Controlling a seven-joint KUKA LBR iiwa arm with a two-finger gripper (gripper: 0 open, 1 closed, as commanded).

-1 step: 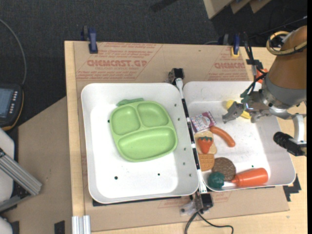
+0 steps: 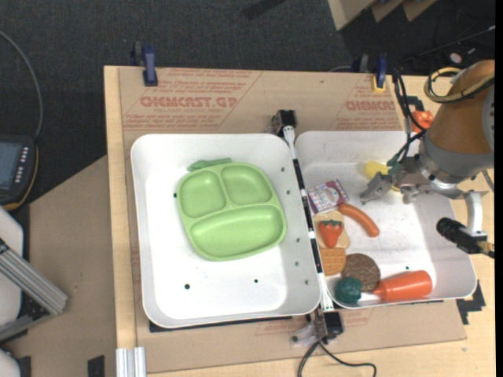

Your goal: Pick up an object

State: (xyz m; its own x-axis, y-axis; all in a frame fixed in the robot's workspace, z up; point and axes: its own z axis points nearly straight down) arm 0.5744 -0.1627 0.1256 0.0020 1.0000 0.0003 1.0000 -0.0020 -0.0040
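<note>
Brown bench [image 2: 196, 93] board reads "CHEMCAST GP" at upper left; my jaws [image 2: 383, 185] hang open and empty at right, above the sausage [image 2: 360, 218] in the right bin [image 2: 452, 267]

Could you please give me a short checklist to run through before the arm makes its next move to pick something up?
1. Gripper is over the right white bin: ok.
2. Something is between its fingers: not ok, nothing visible there.
3. Nearest target, the orange sausage-shaped toy, lies free of the bin wall: ok.
4. Yellow toy at the back stands apart from the gripper: cannot tell, they look very close.
5. Items at the front, the orange carrot-shaped toy and the brown round patty, are crowded together: not ok for a clean grasp.
6. Green divided plate in the left white bin is out of the arm's way: ok.
</note>
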